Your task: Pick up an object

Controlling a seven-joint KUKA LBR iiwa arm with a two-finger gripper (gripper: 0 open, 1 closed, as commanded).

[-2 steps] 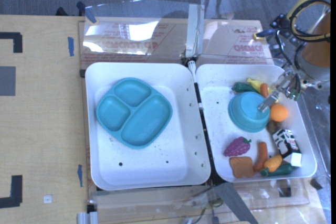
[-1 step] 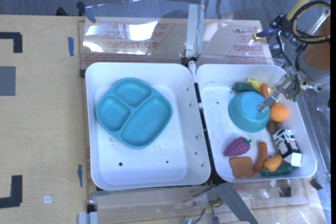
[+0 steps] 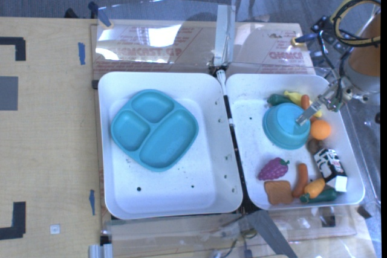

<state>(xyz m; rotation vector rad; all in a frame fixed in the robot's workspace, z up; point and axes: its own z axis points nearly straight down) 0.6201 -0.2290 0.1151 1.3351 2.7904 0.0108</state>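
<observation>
Toast slice [image 3: 279,192] lies at the right bin's [image 3: 357,193] front; pincer [image 3: 304,117] over blue bowl [image 3: 286,125], opening indiscernible.

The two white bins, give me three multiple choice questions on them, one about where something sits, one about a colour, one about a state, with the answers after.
1. Where does the divided plate lie?
A. In the left bin
B. In the right bin
C. On the bench outside both bins

2. What colour is the bowl?
A. Red
B. Blue
C. Yellow

3. How does the bowl stand?
A. Tipped on its side
B. Upside down on the plate
C. Upright, mouth upward

Answers:
1. A, since the three-compartment plate rests alone on the left bin's floor.
2. B, since the bowl is the same light blue as the plate, beside an orange ball.
3. C, since its open rim faces the camera, with the end effector reaching over its right edge.
</observation>
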